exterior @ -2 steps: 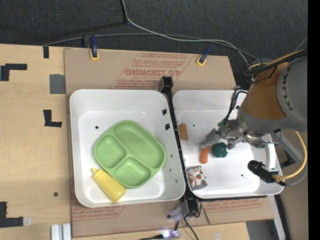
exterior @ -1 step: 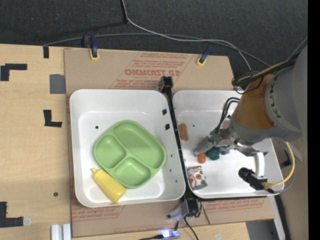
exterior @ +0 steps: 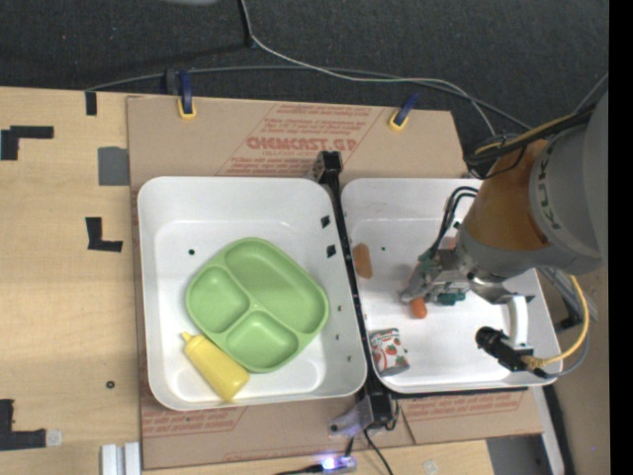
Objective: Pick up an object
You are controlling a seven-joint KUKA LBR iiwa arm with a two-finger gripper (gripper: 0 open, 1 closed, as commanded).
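- The grey arm with its orange band leans in from the right, over the right-hand shallow white bin, and its two-finger gripper is down near the bin floor, about the middle of that bin.
- Just at the gripper's tip lies a small orange-red rounded piece, touching or nearly touching the metal; from here I cannot tell whether the claw is open, closed, or has anything in it.
- That little piece looks light and smooth, likely hard plastic, so I'd expect it to roll or squirt out sideways; pinching it across its middle seems the safest hold.
- Two other candidates sit in the same bin: a small brownish-orange oblong piece near the divider, and a small white packet with red print by the front wall. The packet looks soft and crinkly and lies tilted against the wall, awkward to grasp.
- In the left-hand white bin rest a green sectioned plastic plate and a yellow squeeze bottle lying on its side against the plate's front-left edge; both are well apart from the gripper.
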